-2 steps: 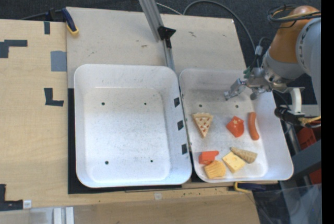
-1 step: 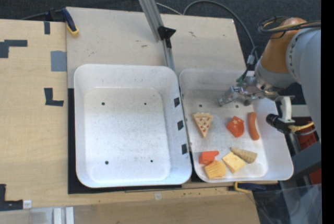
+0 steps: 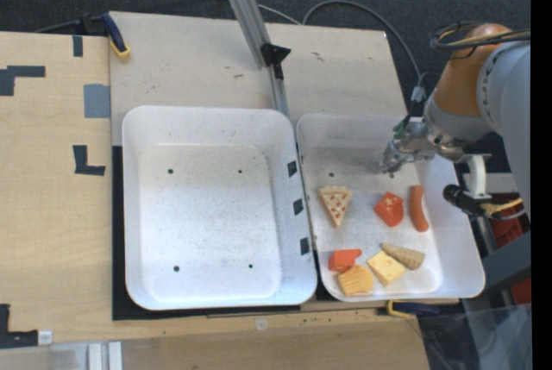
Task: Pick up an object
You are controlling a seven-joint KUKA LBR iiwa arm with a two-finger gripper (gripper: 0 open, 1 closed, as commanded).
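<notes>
Strawberry [image 3: 389, 209]: right bin [image 3: 358, 140], mid-floor, just below the gripper [image 3: 392, 166]. Sausage [image 3: 418, 208] just right of it, pizza slice [image 3: 335, 204] to its left. Near the front wall: cone [image 3: 404, 256], cheese [image 3: 385, 267], cracker [image 3: 355, 280], orange piece [image 3: 344, 259]. Gripper over the bin, nothing seen between its fingers; spread or pressed together, cannot tell. Left bin [image 3: 207, 204] adjoining.

A grey arm [image 3: 509, 92] with an orange band [image 3: 457, 88] ends in a small metallic claw [image 3: 395, 163].
</notes>
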